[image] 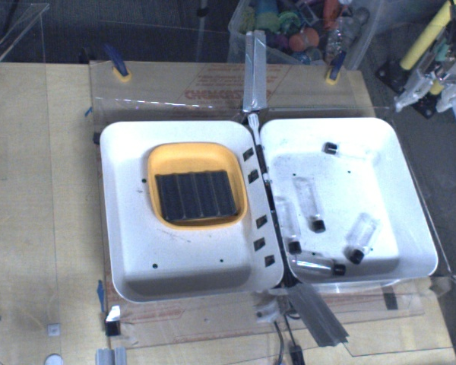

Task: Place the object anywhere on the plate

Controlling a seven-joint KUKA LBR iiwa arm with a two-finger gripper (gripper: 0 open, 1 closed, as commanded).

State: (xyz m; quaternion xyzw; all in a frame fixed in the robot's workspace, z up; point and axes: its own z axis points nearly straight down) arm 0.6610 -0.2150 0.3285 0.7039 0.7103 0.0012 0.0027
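A yellow-orange square plate (161, 166) with rounded corners lies in the left white bin (125, 265), toward its back half. A dark rectangular object (196, 195) with lengthwise ridges lies flat on the plate, covering most of its middle and front. It sits inside the plate's rim, slightly toward the near edge.
The right white bin (410, 242) holds several clear tubes with black caps, such as one at the middle (308, 202), one at the front right (360, 238) and one along the front wall (316, 265). A small black cap (329, 148) lies near the back. A box of colourful toys (304, 10) stands behind the bins.
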